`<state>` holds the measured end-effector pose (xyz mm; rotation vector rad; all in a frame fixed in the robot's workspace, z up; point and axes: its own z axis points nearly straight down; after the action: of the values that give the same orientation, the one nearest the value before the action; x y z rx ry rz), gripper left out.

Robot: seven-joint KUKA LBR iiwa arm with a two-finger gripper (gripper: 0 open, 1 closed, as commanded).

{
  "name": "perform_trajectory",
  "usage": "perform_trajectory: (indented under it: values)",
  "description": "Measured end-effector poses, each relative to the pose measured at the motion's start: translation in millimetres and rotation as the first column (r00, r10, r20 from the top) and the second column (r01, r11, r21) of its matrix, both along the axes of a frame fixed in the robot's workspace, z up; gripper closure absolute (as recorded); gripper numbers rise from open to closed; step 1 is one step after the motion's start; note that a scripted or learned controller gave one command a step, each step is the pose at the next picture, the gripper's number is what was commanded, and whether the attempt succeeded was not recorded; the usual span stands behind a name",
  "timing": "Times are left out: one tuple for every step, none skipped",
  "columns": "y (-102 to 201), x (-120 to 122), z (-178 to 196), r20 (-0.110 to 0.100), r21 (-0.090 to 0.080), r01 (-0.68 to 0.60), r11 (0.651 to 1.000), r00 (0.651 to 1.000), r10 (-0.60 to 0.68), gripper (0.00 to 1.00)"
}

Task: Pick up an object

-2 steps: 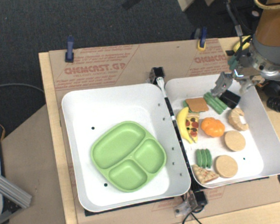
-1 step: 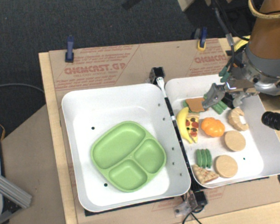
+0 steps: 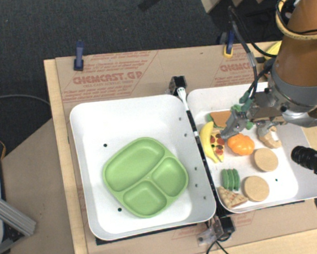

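— Cardboard sheeting (image 3: 140, 68) covers the bench, and on it sit two white bins side by side. What do you make of the layout?

— Largest first: the left bin (image 3: 88, 160) carries a green divided plate (image 3: 145, 176), well apart from everything I care about. The right bin (image 3: 308, 189) is the crowded one. My arm (image 3: 303, 50) comes in from three o'clock and hangs over that bin's twelve o'clock half.

— And the gripper?

— My gripper (image 3: 242, 121) sits low, just above the orange fruit (image 3: 240, 144). Whether it is spread or pinched, I cannot tell; the wrist hides it.

— Risks?

— Crowding, mostly. The fruit lies touching the banana (image 3: 208, 142) at its nine o'clock side, with a round cracker (image 3: 266, 159) at four o'clock and a second one (image 3: 256, 188) further toward six. A descent slightly off centre would likely land on the banana or shove the fruit aside; being round, it probably rolls. The green beans (image 3: 230, 178) at six o'clock are small and could slip free.
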<state>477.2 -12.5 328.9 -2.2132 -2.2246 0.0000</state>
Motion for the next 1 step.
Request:
perform_trajectory:
  values:
    - [-2.3,2.8,9.1,0.003,-0.002,0.004,1.000,1.000,-0.004,1.00]
